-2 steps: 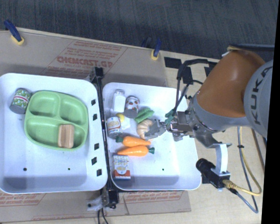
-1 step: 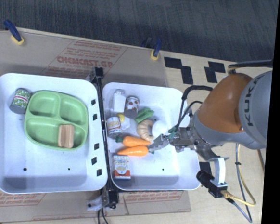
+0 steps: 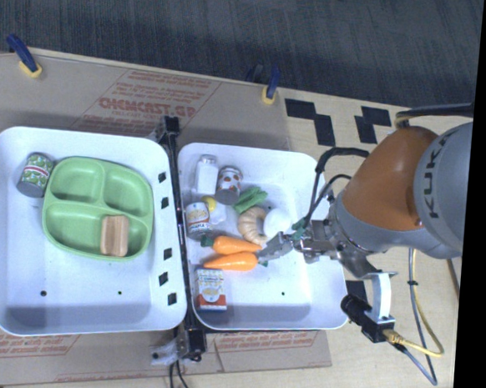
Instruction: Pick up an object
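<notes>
My gripper (image 3: pixel 274 247) is low in the right bin (image 3: pixel 301 306), reaching in from the right. Its tip sits at the right ends of two orange carrots (image 3: pixel 232 253) lying side by side, and it looks to be touching them. A beige knobbly root (image 3: pixel 251 223) with a green leafy piece (image 3: pixel 250 200) lies just above the carrots. Nothing is visibly lifted off the bin floor.
The right bin also holds a white bottle (image 3: pixel 205 175), a small can (image 3: pixel 229 179), a jar (image 3: pixel 197 218) and a juice carton (image 3: pixel 210 289). The left bin (image 3: pixel 67 301) holds a green divided plate (image 3: pixel 80 186) with a tan block (image 3: pixel 115 236), and a can (image 3: pixel 33 173).
</notes>
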